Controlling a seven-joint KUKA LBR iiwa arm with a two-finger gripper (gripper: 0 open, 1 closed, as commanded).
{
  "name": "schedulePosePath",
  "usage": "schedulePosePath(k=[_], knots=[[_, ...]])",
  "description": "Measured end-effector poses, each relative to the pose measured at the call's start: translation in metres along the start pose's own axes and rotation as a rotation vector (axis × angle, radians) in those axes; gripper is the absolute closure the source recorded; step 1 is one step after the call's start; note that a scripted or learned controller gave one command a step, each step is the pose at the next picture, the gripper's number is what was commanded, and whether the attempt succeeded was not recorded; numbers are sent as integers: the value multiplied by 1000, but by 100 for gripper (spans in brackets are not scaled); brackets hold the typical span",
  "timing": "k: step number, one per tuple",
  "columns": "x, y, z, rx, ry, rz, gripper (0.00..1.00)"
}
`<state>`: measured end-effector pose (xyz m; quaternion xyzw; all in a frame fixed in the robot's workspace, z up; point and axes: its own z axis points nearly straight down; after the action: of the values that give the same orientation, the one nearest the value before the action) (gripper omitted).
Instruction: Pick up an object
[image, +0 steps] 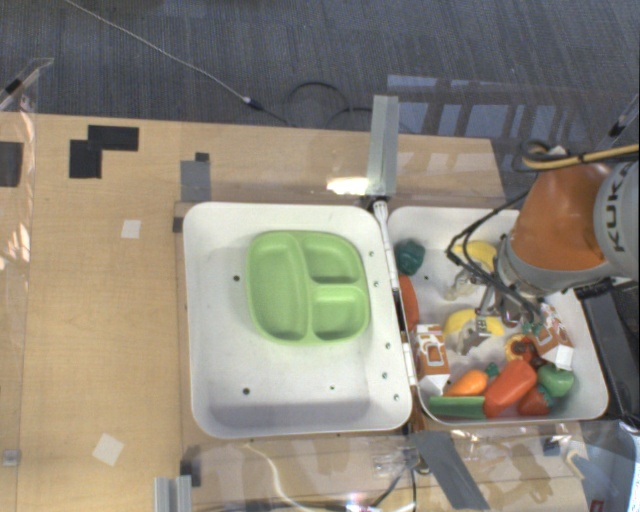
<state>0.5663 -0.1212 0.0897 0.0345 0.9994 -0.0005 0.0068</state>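
My gripper (487, 322) hangs low in the right bin (440, 245), below the orange wrist band, right over a yellow toy fruit (460, 322). Toy food lies heaped around it: an orange carrot (468, 382), a red-orange pepper (511, 384), a green cucumber (456, 406), a green pepper (556, 381) and a yellow piece (481, 252) behind the arm. A dark teal piece (409, 256) sits at the bin's far left. I cannot make out the space between the fingers.
The left bin (215, 380) holds a green divided plate (306, 286). A red-orange piece (408, 300) and an orange-white packet (432, 352) lie along the right bin's left wall. A metal post (383, 145) stands behind the bins.
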Motion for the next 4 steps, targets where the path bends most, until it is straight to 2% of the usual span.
schedulePosePath(k=[1,3,4], knots=[[4,1,0,1,-1,55,0],[2,2,0,2,-1,45,0],[9,-11,0,-1,-1,71,0]])
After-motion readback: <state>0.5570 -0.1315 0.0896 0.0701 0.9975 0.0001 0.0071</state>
